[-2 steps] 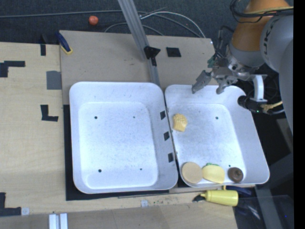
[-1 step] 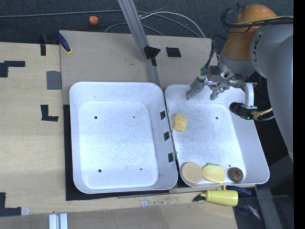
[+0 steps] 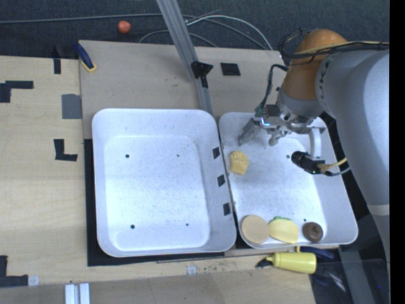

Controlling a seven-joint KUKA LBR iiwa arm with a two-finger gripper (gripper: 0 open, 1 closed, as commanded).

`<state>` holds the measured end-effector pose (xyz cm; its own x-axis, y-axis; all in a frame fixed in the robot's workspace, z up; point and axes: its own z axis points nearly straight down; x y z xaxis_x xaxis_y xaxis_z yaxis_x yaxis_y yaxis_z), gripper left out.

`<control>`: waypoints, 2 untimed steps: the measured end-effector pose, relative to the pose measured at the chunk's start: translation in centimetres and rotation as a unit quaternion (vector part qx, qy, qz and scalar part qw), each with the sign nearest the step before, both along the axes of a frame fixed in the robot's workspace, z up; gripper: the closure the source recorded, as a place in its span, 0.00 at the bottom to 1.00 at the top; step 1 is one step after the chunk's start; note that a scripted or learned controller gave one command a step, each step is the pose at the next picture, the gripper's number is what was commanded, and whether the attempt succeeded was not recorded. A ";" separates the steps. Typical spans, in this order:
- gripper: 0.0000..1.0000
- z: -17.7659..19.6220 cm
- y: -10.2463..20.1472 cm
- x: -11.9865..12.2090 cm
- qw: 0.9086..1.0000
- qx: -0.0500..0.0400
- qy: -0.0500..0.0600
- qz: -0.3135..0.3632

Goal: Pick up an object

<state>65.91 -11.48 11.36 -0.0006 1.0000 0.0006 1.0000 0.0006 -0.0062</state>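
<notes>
- Over the far end of the right bin (image 3: 329, 189) you see the gripper (image 3: 259, 135), reaching in from the right below the arm's orange band (image 3: 313, 62).
- Its two fingers (image 3: 245, 133) stand apart, pointing down and left, and you can see nothing between them.
- Just below the fingers, near the right bin's left wall, lies a small yellow corn-like piece (image 3: 239, 163), apart from the gripper.
- Along the near edge of that same bin you find three things in a row: a tan round disc (image 3: 255, 229), a yellow rounded item (image 3: 284, 230) touching it, and a small brown round piece (image 3: 312, 232) just beside that.
- The left bin (image 3: 101, 170) sits beside the right one, their rims touching.
- On the bench (image 3: 38, 170) in front of the right bin lies a yellow tool with a black tip (image 3: 292, 261).
- Beyond the bench, at the top, you can spot a small orange ball (image 3: 124, 26).
</notes>
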 end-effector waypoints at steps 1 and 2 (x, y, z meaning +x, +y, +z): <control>1.00 1.4 0.0 0.2 1.000 -0.001 -0.003 0.000; 1.00 6.0 0.3 -0.5 1.000 -0.001 -0.005 0.000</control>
